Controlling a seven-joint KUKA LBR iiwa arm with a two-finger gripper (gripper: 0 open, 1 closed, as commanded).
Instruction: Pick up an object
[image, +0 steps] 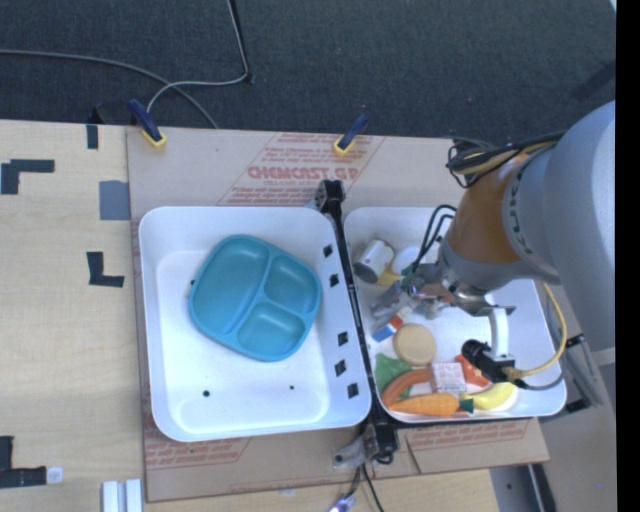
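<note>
Grey arm over right bin

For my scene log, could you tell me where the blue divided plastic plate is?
The blue divided plastic plate lies in the left white bin, toward its far end.

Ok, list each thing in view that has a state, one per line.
blue plate: right side up, lying flat in the left bin.
end effector: lowered into the right bin among the toys.
carrot: lying on its side.
banana: lying at the front edge.
</note>
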